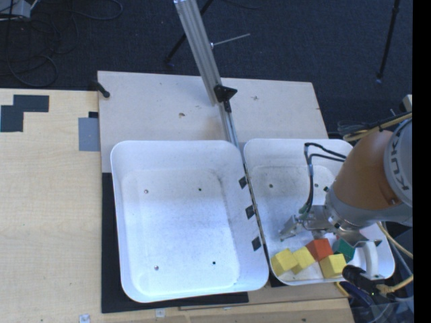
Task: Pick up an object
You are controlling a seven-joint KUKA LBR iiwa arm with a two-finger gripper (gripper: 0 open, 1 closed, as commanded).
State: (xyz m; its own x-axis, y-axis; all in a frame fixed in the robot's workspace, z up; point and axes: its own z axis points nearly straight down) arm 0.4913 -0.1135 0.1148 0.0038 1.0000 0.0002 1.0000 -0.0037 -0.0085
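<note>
The 2 bins (176, 215) are white, with tiny dark dots on their floors. In the right bin (283, 173) sit small blocks: 2 yellow blocks (285, 260), 1 more yellow block (332, 266), 1 red-orange block (319, 249) and 1 green block (346, 250). The arm (369, 180) is orange-brown with grey. The tabletop (47, 207) is pale wood with dark grey patches. The floor (303, 32) is dark.

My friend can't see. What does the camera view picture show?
A grey and orange robot arm reaches into the right white bin, its gripper just above a pile of yellow, red and green blocks in the near corner. The left bin sits beside it.
</note>
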